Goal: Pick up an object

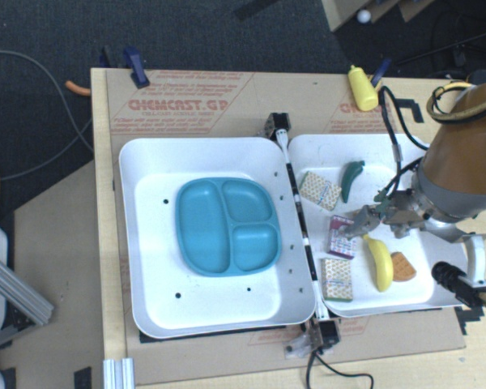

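The claw [364, 220] is seen low over the right bin [328, 148], its dark fingers reaching toward a small purple packet [340, 235]; how far they are parted cannot be told, and nothing is seen held between them. The packet lies just left of a yellow banana [379, 263], with patterned packets [337, 279] nearby. It is judged light, flat and somewhat slippery, so it is best pinched across its narrow edges. A blue tray [227, 225] is carried in the left bin [146, 217].

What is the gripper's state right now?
Gripper: state cannot be told; it sits low in the right bin, beside the banana.
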Robot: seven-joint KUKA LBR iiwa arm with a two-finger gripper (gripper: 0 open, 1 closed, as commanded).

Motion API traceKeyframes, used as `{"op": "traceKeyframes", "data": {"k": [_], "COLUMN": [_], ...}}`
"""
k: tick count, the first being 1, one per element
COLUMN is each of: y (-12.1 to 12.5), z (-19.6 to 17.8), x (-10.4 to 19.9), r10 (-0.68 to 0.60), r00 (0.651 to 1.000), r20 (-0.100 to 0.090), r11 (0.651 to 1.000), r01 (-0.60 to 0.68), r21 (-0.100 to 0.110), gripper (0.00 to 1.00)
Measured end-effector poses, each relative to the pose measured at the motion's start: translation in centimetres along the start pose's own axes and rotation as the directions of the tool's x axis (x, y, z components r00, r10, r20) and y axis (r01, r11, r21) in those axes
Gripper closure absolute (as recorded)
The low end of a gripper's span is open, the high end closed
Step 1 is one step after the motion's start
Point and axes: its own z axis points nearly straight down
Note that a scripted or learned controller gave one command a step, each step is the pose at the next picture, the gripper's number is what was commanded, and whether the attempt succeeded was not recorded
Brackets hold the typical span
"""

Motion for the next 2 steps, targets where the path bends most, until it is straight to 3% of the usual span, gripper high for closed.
{"op": "traceKeyframes", "data": {"k": [1,2], "y": [1.5,1.6], "z": [10.7,9.6], "x": [-4.6,-4.4], "r10": [0.001,0.001], "r00": [1.000,1.000], "r20": [0.001,-0.002], "r11": [1.000,1.000], "r01": [-0.001,-0.001], "r21": [-0.004,-0.007], "gripper": [0.00,1.00]}}
